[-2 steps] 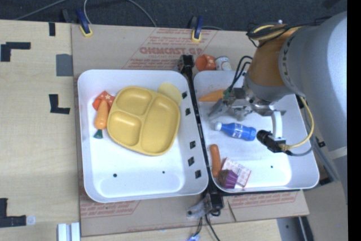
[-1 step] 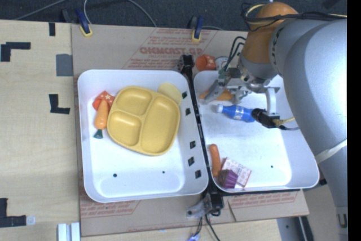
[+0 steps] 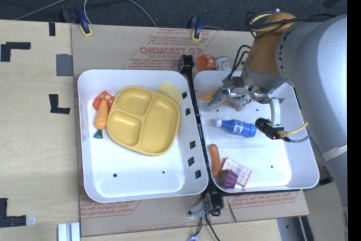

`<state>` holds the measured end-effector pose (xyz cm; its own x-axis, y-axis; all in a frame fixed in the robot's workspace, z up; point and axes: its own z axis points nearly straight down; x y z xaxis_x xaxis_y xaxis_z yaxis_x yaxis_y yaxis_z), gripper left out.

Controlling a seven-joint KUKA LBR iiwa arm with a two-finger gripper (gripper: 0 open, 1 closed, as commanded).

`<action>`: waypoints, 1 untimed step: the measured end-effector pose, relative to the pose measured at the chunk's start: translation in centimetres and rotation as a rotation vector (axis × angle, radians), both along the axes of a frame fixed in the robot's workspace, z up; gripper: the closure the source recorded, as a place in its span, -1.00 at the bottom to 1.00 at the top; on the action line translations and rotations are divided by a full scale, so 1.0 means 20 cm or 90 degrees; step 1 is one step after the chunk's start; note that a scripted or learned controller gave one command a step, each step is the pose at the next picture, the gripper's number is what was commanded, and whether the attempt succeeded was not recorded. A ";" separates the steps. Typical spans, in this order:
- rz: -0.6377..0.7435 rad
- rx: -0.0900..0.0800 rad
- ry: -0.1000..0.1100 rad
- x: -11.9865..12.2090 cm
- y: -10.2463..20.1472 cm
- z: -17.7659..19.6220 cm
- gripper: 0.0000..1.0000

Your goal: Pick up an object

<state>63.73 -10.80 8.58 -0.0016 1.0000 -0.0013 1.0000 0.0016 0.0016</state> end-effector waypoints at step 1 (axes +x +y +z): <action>0.000 0.000 -0.001 -0.23 0.02 0.00 -1.00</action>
<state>59.23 -10.44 8.63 -0.0014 1.0000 -0.0017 1.0000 0.0014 0.0036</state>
